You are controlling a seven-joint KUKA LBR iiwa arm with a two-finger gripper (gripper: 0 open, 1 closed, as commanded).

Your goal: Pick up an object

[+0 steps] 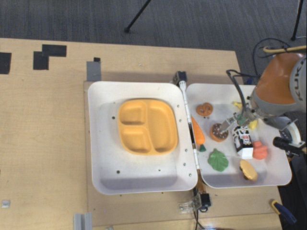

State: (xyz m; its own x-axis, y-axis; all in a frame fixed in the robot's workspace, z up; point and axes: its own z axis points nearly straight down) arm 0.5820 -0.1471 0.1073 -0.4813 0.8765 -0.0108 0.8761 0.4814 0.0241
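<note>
The right bin holds several toy foods. A brown cookie lies at the back left and a chocolate donut in the middle. An orange carrot rests along the left wall and a green leafy piece sits in front. A yellow-brown bread piece is at the front right, beside a red-orange piece and a black-and-white box. My gripper hangs low over the bin, just right of the donut and above the box. The arm's orange band is behind it.
The left bin holds a yellow divided plate. A small yellow piece lies partly under the wrist. A metal divider separates the bins. A black cable loops beside the arm.
</note>
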